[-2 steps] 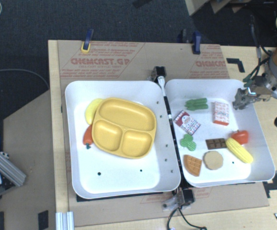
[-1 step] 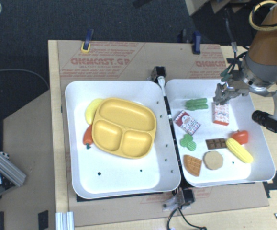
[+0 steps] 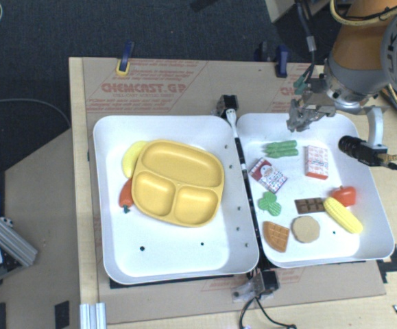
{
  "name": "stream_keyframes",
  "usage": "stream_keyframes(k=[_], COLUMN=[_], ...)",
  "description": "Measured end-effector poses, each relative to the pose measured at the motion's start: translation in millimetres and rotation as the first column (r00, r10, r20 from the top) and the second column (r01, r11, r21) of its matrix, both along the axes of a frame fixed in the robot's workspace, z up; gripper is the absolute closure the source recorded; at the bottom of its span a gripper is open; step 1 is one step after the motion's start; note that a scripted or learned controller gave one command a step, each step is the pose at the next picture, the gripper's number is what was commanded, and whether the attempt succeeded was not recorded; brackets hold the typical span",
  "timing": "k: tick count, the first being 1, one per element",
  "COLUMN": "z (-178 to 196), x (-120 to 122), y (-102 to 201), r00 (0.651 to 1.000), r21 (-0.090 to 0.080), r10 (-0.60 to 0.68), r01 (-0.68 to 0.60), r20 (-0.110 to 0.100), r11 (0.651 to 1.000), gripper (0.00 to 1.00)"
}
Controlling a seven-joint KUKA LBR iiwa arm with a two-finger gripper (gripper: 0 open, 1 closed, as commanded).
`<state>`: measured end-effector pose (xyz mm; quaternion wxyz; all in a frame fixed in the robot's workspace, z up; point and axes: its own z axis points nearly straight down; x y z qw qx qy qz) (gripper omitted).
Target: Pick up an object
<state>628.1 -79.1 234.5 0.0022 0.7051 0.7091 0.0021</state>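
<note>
Desk [image 3: 184, 77] first: you have a brown board carrying two white bins side by side, the left bin [image 3: 109, 184] and the right bin [image 3: 380, 232]. The arm [image 3: 369, 40], grey with its orange band, comes in from the right and hangs over the far edge of the right bin.

In the left bin sits a big yellow divided tray [image 3: 177, 181], with a yellow piece [image 3: 132, 155] and an orange-red piece [image 3: 125, 195] tucked against its left side. None of those lie near the claw.

The right bin holds the small toy foods. The claw [image 3: 301, 118] hovers above its back left part with nothing between its tips; you cannot tell from this angle whether it is spread or closed. The green bean pod [image 3: 280, 149] is the nearest candidate: it lies just in front of the claw and slightly to its left, with its long axis running across the bin, left to right. A grip across its short width looks like the natural approach, so you would want the tips straddling it front to back.

Next nearest are the red-and-white packet [image 3: 317, 161] and the printed packet [image 3: 269, 175]. Farther forward lie the green piece [image 3: 269, 203], chocolate bar [image 3: 310, 205], corn cob [image 3: 343, 215], tomato [image 3: 344, 195], cookie [image 3: 306, 229] and waffle [image 3: 276, 236].
</note>
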Motion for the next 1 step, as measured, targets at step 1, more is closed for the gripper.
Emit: stream_keyframes(k=[1], z=[-19.8], x=[-6.9], y=[4.9], r00=[1.000], r21=[0.001], r10=[-0.004], r01=[0.004], r20=[-0.010], r11=[1.000], gripper=[1.00])
